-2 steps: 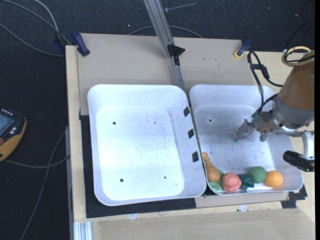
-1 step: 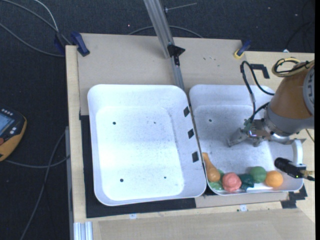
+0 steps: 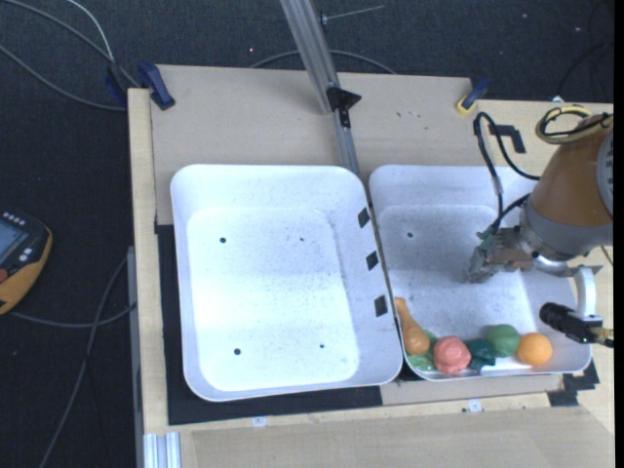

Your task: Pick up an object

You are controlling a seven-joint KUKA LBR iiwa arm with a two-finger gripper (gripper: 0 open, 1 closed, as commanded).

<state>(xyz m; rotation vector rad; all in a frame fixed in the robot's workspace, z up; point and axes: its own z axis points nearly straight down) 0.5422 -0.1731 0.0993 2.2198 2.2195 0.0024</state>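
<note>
Dark carpet and trailing cables frame a pale wooden table (image 3: 253,115) carrying two shallow white bins side by side. Nothing sits in the left bin (image 3: 268,281); all the action is in the right bin (image 3: 429,203), where the arm (image 3: 575,193) reaches in from the right edge. The gripper (image 3: 485,261) hovers low over bare white floor mid-bin, and how wide it sits I cannot tell from this angle; nothing shows between its tips.

The candidates are huddled along the bin's near wall: an orange carrot-like piece (image 3: 411,330), a pink lumpy toy (image 3: 451,354), a dark teal piece (image 3: 483,355), a green ball (image 3: 503,339) and an orange ball (image 3: 534,349). They lie well apart from the gripper.

My read: this is the approach, no pick made yet. The next move calls for travelling toward that near wall, lining up over one item, then descending. The crowding and the wall look like the trouble.
</note>
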